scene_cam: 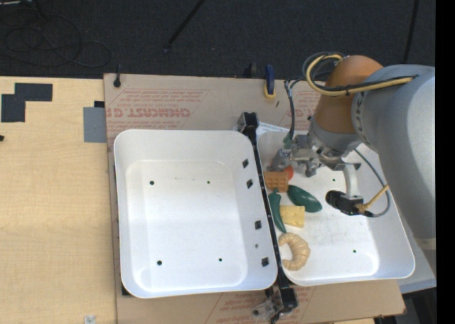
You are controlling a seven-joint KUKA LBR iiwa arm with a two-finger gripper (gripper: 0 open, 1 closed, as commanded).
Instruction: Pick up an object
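My gripper (297,161) hangs low over the back left part of the right bin (370,258), under the orange-banded wrist (348,77). Just beside it, to the left, lies an orange ridged piece (276,181) with a small red bit (287,171) at its edge. A dark green oval object (305,198) lies just in front of the gripper. Nearer the front are a yellow block (292,217), a thin dark green strip (276,213) and a beige curled piece (294,250). All of them rest along the bin's left wall.
The left bin (135,173) stands beside the right one, with black clips (257,195) along the shared divider. A black cable plug (341,202) hangs from the arm over the right bin. Cardboard lies beneath both bins, on a wooden bench (50,209).
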